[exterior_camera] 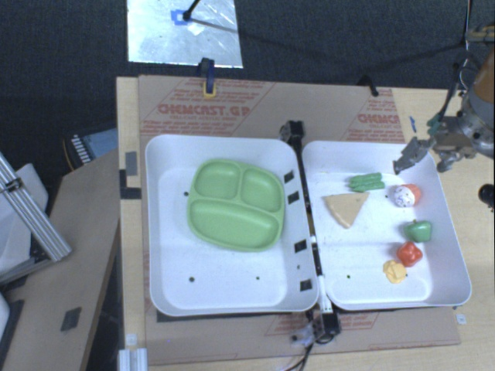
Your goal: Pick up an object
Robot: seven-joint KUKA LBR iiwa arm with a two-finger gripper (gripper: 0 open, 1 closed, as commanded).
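Claw (pixel 421 154) hangs above the far right corner of the right bin (pixel 448 292) with nothing seen between its fingers, though whether they are spread or closed I cannot tell. Just beneath and beside it lie the green pod (pixel 366 182) and the white-and-orange ball (pixel 404 196), with the tan wedge (pixel 345 208) a little further off, and the green pepper (pixel 418 230), red piece (pixel 409 253) and yellow piece (pixel 394 271) lying toward the bin's near edge; well off in the other bin sits the green divided plate (pixel 236 204). By my judgement the pick has not yet begun: every object rests in a bin, so descent, grasp and lift all remain
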